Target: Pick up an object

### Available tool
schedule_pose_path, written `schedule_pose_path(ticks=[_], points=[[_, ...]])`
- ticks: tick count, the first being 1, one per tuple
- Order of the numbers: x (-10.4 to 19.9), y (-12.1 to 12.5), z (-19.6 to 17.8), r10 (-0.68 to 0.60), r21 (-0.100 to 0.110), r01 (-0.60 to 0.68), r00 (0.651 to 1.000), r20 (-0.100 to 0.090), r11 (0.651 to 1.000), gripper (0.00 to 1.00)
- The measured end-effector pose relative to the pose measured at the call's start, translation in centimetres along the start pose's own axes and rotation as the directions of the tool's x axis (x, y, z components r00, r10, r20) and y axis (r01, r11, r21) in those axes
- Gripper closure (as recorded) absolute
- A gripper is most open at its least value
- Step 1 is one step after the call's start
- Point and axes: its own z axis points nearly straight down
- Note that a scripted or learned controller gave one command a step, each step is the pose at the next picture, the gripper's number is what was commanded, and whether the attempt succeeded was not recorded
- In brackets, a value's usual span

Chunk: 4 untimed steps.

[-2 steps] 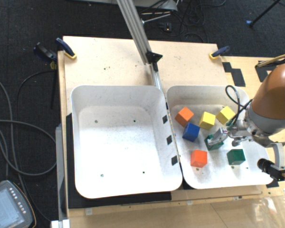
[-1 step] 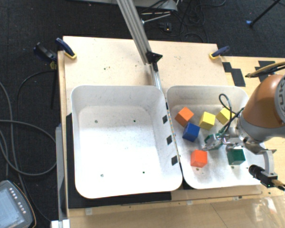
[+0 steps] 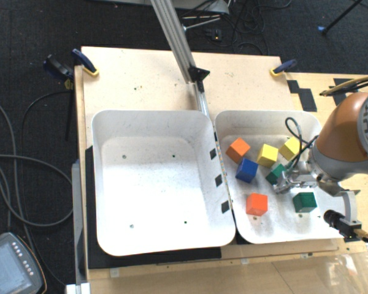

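The grey arm's two-finger gripper (image 3: 284, 181) is low in the right-hand shallow white bin (image 3: 257, 120), seemingly reaching for the small dark green cube (image 3: 273, 175) it touches; whether it has closed cannot be told. Seven cubes cluster there: two orange (image 3: 238, 148) (image 3: 256, 204), two yellow (image 3: 268, 154) (image 3: 289, 147), one blue (image 3: 246, 169), two green, the second (image 3: 304, 201) just beside the gripper. The left-hand white bin (image 3: 148, 182) sits alongside.

Overhead slanted view of both bins (image 3: 110, 124)
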Motion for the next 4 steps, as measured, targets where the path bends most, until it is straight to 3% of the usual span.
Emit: schedule_pose_path(ticks=[2, 3, 4], points=[[0.6, 1.1, -10.1, -0.003, -0.004, 0.003, 1.000, 0.002, 1.000, 1.00], [0.5, 1.3, -12.5, -0.003, -0.002, 0.003, 1.000, 0.001, 1.000, 1.00], [5.5, 2.6, -13.4, -0.008, -0.001, 0.008, 1.000, -0.002, 1.000, 1.00]])
